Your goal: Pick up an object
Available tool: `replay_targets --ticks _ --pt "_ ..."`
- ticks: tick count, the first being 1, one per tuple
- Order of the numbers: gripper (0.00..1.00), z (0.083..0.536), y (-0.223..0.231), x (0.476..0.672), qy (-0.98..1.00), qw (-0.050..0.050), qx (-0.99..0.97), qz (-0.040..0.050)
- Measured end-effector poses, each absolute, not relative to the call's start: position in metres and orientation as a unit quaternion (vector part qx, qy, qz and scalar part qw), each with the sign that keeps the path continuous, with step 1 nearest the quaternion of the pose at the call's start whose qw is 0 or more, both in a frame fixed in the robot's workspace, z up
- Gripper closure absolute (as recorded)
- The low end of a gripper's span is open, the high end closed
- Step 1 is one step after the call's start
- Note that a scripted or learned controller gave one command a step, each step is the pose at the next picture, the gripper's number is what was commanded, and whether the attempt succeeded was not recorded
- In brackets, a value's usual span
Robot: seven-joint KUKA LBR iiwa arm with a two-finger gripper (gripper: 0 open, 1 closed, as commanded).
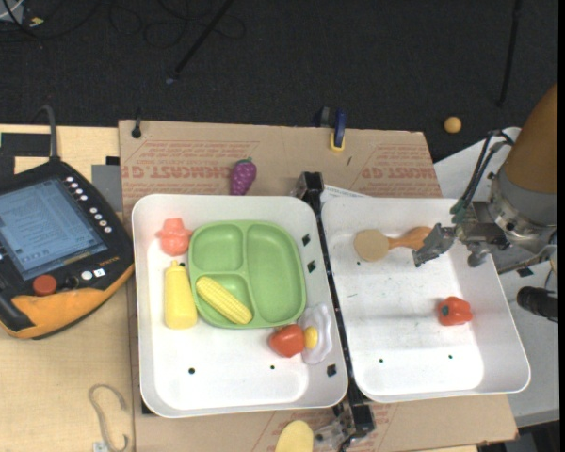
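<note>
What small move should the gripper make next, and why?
Probably drop down and left onto the wooden spoon: the gripper hangs at its handle end in the right bin, with nothing between its fingers; the red pepper lies farther off.

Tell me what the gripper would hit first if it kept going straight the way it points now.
The gripper points toward the view's left, at the handle end of the wooden spoon in the right bin. It would likely meet the spoon first, though its height above the spoon is unclear.

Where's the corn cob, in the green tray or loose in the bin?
In the tray. The corn cob lies slantwise in the lower-left compartment of the green tray, its lower end over the rim.
</note>
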State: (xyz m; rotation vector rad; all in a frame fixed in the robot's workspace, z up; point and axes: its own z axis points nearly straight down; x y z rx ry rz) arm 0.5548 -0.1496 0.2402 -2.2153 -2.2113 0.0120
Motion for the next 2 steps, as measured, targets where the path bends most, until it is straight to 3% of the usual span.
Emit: replay_targets --ticks 1,2 --pt "0.0 0.247 -0.15 0.557 -0.707 0.001 -0.707 0.0005" --pt "0.0 0.182 -0.15 0.558 -0.707 0.004 -0.707 0.0021"
